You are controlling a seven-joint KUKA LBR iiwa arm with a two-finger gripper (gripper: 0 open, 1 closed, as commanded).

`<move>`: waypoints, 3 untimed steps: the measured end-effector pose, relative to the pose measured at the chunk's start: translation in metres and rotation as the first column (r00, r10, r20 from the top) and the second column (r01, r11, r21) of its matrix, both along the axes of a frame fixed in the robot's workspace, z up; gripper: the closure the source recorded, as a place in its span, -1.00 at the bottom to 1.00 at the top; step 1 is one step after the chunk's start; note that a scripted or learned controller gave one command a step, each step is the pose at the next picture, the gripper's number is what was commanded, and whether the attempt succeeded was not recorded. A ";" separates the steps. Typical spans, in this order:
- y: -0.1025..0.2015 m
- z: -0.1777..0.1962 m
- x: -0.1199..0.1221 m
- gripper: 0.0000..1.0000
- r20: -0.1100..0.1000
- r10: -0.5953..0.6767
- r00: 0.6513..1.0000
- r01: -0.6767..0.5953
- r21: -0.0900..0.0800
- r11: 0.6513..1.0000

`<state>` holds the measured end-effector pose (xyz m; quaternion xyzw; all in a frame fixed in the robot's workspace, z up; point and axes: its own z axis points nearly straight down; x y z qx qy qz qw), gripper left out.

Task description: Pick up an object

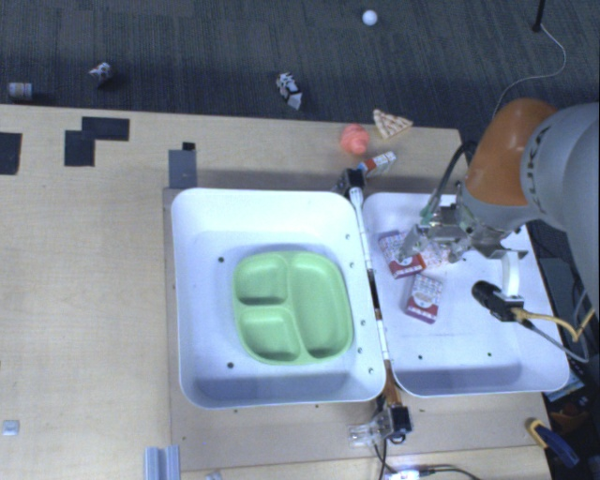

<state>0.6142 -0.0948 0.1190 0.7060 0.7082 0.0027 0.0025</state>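
Green divided plate (291,307) lying in the left white bin (187,309), three compartments showing. Beyond the bins, on the bench (84,309): a pink ball (354,140), a pizza-slice toy (392,123) just beside it, a small red-and-white tube (380,162) near the bins' corner. Black patches (97,138) at the bench's far left. Further back, on dark carpet (206,47): a white ball (369,17) and small scattered bits.

The gripper (433,242) hides part of a packet (405,262) (its print is unreadable).
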 end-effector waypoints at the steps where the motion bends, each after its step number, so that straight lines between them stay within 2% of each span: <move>1: 0.009 -0.032 -0.026 -1.00 0.000 -0.002 1.000 0.002 -0.001 1.000; 2: 0.009 -0.020 -0.023 1.00 0.006 -0.001 1.000 0.001 -0.001 1.000; 3: -0.084 0.024 -0.070 1.00 -0.004 -0.002 1.000 0.002 -0.002 1.000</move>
